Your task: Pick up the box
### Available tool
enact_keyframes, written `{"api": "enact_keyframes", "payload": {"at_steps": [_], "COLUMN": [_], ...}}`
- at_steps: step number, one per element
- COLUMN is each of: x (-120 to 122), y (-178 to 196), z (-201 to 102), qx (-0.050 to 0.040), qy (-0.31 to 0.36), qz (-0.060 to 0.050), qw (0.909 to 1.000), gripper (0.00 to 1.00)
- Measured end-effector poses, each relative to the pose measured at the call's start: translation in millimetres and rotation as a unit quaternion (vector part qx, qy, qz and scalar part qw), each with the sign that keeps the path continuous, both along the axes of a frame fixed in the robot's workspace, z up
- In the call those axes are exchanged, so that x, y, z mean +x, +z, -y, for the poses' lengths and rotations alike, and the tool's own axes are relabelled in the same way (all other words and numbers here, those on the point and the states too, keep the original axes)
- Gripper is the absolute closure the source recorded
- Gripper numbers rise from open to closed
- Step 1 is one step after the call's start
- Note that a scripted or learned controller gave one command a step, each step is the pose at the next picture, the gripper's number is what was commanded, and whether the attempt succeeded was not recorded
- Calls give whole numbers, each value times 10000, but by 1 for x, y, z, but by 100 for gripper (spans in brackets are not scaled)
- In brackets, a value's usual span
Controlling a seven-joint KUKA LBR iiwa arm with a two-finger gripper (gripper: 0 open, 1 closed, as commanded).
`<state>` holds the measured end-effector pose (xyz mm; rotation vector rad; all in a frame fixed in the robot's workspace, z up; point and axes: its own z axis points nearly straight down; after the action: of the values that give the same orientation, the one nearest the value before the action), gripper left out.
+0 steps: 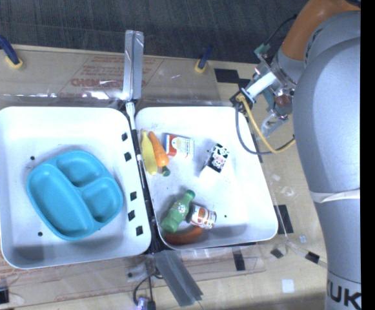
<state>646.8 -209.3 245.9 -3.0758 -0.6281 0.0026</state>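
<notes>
A small orange-and-white carton box (178, 145) lies flat in the far part of the right bin (252, 192), next to a carrot (159, 150). A smaller black-and-white box (217, 158) stands a little to its right, apart from it. My gripper (272, 106) hangs at the end of the grey arm (332, 102), over the bin's far right corner and just outside its rim. It is well to the right of both boxes and touches neither. Cables and the wrist body hide its tip.
The right bin also holds a yellow banana-like piece (149, 155), a green bottle (177, 212), a small can (202, 217) and a red sausage (184, 236) near the front wall. A blue divided plate (76, 192) lies in the left bin (13, 134).
</notes>
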Motion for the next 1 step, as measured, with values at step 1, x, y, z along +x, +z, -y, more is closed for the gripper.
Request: {"api": "enact_keyframes", "payload": {"at_steps": [1], "x": [-10], "y": [-126], "z": [-81], "qx": [-11], "qy": [-113], "qz": [80], "qw": [9999], "gripper": [0]}}
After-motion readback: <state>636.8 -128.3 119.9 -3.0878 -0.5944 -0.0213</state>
